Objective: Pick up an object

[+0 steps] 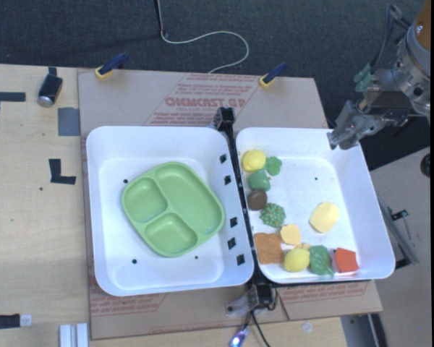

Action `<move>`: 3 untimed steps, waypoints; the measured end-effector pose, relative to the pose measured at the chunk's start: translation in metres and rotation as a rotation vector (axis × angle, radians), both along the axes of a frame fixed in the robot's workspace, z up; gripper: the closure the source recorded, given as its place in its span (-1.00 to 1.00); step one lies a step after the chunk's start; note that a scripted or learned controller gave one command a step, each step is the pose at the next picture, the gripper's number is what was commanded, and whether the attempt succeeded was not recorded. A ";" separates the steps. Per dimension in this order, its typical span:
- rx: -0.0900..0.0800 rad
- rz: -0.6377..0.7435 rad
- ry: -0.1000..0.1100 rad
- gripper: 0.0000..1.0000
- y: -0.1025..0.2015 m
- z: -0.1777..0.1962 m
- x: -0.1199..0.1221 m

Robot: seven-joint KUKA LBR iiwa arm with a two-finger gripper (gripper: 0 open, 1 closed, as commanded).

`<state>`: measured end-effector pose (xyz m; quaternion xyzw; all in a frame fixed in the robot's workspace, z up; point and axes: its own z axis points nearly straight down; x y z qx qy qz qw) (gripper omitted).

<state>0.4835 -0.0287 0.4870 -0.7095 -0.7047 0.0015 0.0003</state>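
The bench bears two bins point(101, 215), one green tray point(172, 208), ten toy foods point(324, 217); hand point(345, 136) state unclear.

Green divided tray point(173, 208) in left bin point(101, 194), toy foods in right bin point(362, 186), pincer point(345, 134) above its far right corner

Grey arm point(390, 96), orange band point(422, 16)

Tray point(173, 208) in left bin point(101, 194), toys point(289, 226) right
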 end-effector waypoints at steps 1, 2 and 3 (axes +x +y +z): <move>0.003 0.016 -0.007 1.00 0.085 0.046 0.000; -0.001 -0.002 0.010 1.00 -0.003 -0.064 -0.001; 0.001 0.007 -0.003 1.00 0.010 -0.049 0.011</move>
